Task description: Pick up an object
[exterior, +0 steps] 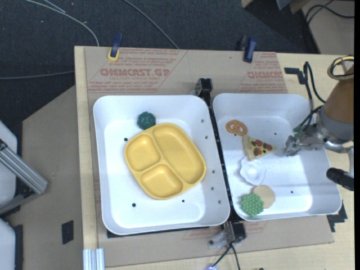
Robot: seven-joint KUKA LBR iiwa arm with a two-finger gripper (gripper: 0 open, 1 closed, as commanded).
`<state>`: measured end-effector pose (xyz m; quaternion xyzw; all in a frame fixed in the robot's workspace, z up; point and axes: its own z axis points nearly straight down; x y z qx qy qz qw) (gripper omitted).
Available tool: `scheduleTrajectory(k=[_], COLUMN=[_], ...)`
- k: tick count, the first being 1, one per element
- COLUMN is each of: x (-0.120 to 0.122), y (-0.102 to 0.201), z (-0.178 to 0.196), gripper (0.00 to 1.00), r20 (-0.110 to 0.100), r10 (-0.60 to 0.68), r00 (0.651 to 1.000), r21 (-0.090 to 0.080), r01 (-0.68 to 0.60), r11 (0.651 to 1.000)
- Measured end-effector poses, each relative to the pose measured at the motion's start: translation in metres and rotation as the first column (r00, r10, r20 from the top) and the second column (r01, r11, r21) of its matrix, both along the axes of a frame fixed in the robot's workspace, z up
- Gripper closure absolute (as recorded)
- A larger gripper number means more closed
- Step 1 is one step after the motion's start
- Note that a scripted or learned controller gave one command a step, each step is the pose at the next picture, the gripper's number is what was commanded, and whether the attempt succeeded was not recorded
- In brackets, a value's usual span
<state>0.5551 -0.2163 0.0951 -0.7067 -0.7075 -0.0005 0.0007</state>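
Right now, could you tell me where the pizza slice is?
In the camera view, the pizza slice lies in the right bin, just below the pretzel and above the fried egg, to the left of the end effector.

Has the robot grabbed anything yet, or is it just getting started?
Nothing looks picked up yet. The tool sits low in the right bin, just right of the pizza slice. The pretzel and the green ball lie untouched, so the grab itself is left.
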Motion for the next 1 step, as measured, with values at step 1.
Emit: scheduleTrajectory(k=[1], x=[0.0041], y=[0.0024], z=[0.0435], gripper=[1.0], r20=[0.006], r10=[0.0], r00=[1.0], r21=[-0.004], r01=[0.0], r11=[1.0])
